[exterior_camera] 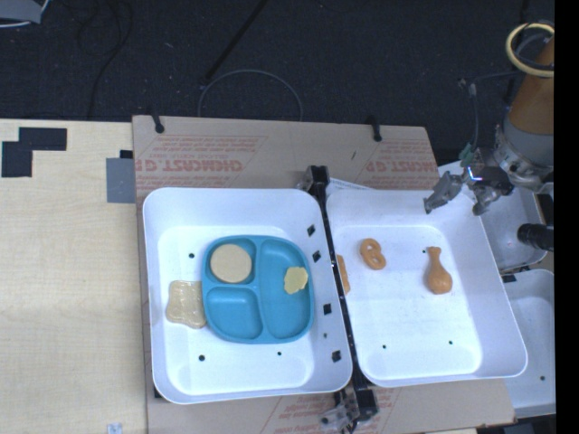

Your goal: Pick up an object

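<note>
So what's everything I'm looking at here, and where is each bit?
white bins: two, white, side by side on the bench
divided plate: one, blue, left bin
round flat piece: one, tan, plate's upper left compartment
small piece: one, yellow, plate's right compartment
flat piece: one, pale tan, left bin, against the plate's left edge
pretzel-like piece: one, orange-brown, right bin
drumstick-like piece: one, orange-brown, right bin
end effector: one, grey, above the right bin's upper right corner, holding nothing

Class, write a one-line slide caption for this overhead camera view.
Gripper hovers open above the right bin's far corner; pretzel and drumstick lie inside.
</note>
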{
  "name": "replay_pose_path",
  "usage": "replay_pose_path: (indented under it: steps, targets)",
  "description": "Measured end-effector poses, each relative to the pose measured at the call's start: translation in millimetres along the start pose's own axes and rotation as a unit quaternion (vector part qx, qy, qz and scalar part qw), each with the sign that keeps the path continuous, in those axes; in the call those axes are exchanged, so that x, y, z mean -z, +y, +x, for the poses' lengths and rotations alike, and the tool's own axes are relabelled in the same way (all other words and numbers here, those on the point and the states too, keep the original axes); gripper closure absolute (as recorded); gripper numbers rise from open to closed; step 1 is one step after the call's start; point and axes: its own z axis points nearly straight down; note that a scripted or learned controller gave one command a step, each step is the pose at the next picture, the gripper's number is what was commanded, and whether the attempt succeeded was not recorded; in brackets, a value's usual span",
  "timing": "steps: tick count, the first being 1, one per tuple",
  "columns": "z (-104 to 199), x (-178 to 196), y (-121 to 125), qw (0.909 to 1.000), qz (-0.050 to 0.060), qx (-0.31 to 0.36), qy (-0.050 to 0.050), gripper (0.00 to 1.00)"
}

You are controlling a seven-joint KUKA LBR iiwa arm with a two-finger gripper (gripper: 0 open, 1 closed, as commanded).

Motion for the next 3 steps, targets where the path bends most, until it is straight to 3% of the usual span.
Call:
replay_pose_path:
  steps: [1,3]
  targets:
    - [0.1,8.7,2.2,1.0,-0.006,0.001,-0.001,0.0]
    - [5.7,-97.7,-3.1,1.0,-0.004,0.002,0.0,0.0]
